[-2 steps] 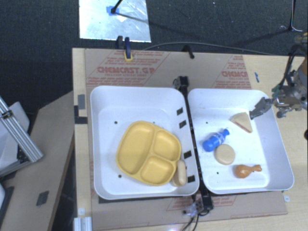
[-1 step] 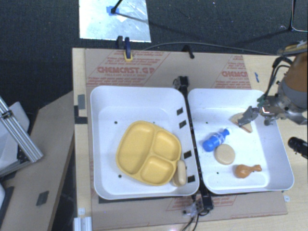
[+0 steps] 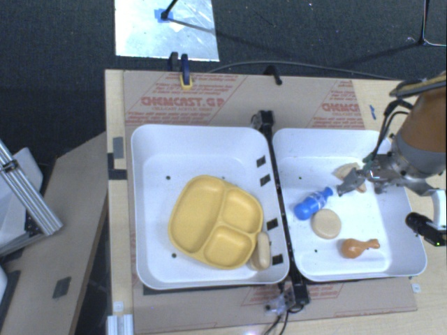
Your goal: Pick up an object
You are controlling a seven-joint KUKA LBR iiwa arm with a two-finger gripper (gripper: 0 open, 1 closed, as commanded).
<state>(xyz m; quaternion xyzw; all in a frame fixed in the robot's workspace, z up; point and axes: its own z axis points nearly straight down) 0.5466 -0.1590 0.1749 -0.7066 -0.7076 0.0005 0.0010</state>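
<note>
With its grip state impossible to tell, the tool (image 3: 351,182) at right of frame should descend squarely over the blue bottle (image 3: 312,203), avoiding the round cookie (image 3: 326,224).

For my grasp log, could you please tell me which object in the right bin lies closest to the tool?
The small tan piece beside the tool; the blue bottle, round disc and orange drumstick lie farther off.
</note>
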